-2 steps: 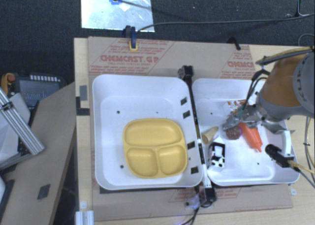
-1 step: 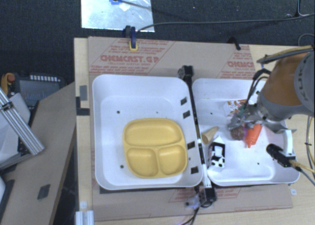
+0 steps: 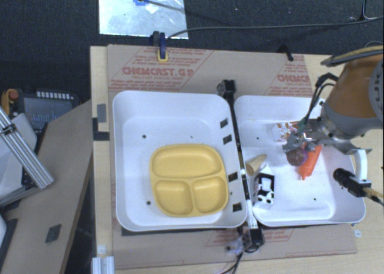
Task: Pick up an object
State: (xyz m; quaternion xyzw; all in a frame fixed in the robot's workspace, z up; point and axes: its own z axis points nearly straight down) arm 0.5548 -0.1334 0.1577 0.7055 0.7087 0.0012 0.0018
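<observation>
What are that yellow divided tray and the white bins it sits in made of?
The yellow tray looks like moulded plastic: one even colour, rounded compartment walls, a soft satin sheen. The left bin and right bin also look like thin formed plastic, smooth and glossy white with rounded corners, though painted metal can't be ruled out from this view.

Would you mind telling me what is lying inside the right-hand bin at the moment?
The right bin holds an orange carrot-like piece, a tan cone and a black-and-white item. The gripper covers a brownish thing beside the carrot; I cannot identify it.
</observation>
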